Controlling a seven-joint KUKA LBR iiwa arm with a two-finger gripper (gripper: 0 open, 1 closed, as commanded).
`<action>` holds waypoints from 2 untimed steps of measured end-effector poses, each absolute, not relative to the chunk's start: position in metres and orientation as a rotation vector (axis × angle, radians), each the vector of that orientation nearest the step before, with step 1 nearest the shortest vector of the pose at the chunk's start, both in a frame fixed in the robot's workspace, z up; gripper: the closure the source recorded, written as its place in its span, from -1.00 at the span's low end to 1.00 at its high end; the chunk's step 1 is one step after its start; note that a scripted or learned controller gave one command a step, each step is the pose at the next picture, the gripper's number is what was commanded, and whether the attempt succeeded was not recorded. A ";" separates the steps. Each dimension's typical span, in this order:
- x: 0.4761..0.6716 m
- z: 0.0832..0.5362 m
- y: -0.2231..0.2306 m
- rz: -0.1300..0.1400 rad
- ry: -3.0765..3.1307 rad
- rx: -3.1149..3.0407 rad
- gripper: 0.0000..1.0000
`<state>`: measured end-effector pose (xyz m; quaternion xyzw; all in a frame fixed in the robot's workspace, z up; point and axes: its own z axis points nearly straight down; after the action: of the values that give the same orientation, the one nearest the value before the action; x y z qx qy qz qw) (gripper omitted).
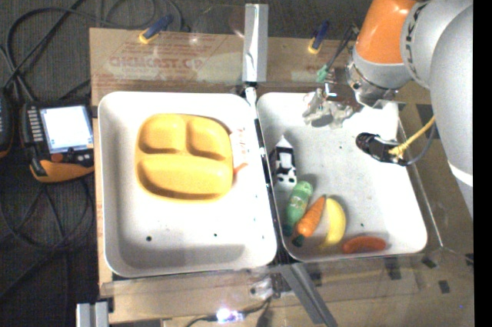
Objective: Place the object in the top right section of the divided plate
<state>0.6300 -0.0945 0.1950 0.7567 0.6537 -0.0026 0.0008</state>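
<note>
Our pincer (327,108) hovers at the right bin's (384,198) far end; whether it grips anything, we cannot tell. We should descend squarely over one toy, perhaps the carrot (311,218), before crossing to the plate (185,156).

Left bin (123,241): open floor around the yellow divided plate (185,156).
Right bin (400,210): upper and right floor open.
Obstacles: toy cow (285,165), green bottle (298,202), carrot (311,218), banana (335,221), sausage (364,245) crowd its lower left.

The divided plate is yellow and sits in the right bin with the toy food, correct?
Not quite. The yellow divided plate sits in the left bin, as the camera view shows; the toy food, such as the carrot and banana, lies in the right bin.
</note>
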 end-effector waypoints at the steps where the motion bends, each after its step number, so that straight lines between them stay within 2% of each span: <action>1: 0.599 0.182 -0.026 -0.007 2.075 2.361 1.00; 2: 0.594 0.183 0.043 -0.005 2.253 2.192 1.00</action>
<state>0.5944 0.0431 0.1826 0.6973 0.7168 -0.0017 -0.0011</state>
